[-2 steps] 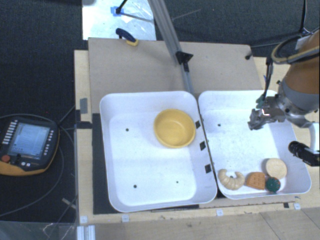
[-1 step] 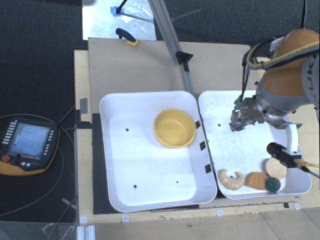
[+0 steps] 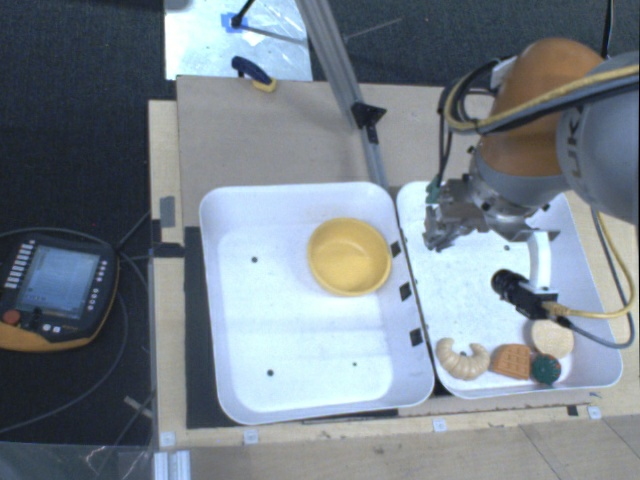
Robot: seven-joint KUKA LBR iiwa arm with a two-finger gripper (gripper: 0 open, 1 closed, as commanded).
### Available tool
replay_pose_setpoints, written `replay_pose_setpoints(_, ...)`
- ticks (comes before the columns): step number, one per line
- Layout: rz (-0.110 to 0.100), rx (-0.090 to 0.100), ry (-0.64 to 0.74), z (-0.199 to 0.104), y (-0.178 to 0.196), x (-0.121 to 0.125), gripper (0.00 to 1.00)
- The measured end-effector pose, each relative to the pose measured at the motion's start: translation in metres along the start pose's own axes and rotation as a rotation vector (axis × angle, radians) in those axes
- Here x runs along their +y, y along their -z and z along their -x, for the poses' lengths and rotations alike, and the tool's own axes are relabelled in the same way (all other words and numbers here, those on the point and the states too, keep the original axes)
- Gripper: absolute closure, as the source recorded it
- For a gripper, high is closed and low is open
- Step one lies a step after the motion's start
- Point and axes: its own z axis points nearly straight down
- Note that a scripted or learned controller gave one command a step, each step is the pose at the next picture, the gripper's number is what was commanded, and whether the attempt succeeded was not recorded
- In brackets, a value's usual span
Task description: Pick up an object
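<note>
White bins [image 3: 300,388], tan bench [image 3: 280,128], dark floor [image 3: 70,98]

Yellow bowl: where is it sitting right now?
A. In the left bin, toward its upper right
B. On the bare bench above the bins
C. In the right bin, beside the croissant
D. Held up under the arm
A: the yellow bowl rests on the floor of the left bin, in its upper right part, apart from the gripper, which is over the right bin.
</note>
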Motion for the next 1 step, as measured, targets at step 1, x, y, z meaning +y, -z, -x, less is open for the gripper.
replay_pose_setpoints(1, -0.001, 0.000, 0.000, -0.0536, -0.0043, 0.0177, 1.00)
